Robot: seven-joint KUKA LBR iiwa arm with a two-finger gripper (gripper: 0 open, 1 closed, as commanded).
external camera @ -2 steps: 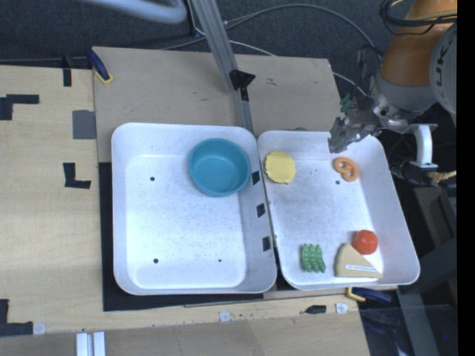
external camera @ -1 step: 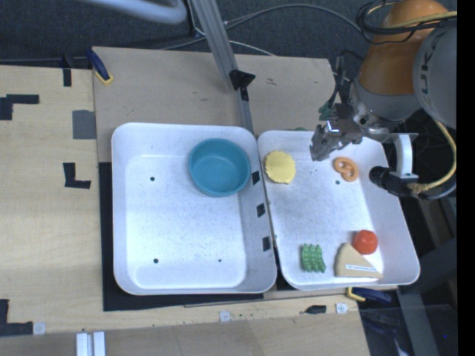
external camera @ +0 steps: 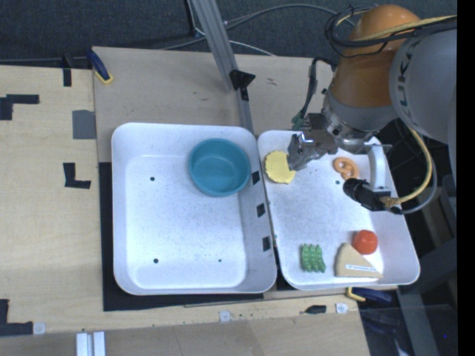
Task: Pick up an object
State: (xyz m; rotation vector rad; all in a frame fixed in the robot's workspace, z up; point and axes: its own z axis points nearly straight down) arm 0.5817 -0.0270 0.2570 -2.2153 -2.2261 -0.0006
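Brown wood makes up the flat desk point(external camera: 44, 199), which carries two shallow white bins side by side: the left bin point(external camera: 148, 273) holds a round blue bowl point(external camera: 219, 167), smooth and deep, near its back wall. The big grey arm point(external camera: 427, 73) with its orange band reaches over the right bin point(external camera: 326, 206), and its dark tool point(external camera: 300, 154) hangs just beside a flat yellow round thing point(external camera: 278, 167); I cannot tell how the tool stands. Smaller things lie well apart in that bin: a tan wedge point(external camera: 358, 262), a red ball point(external camera: 364, 240), a bumpy green piece point(external camera: 312, 257) and a little orange ring point(external camera: 344, 167).
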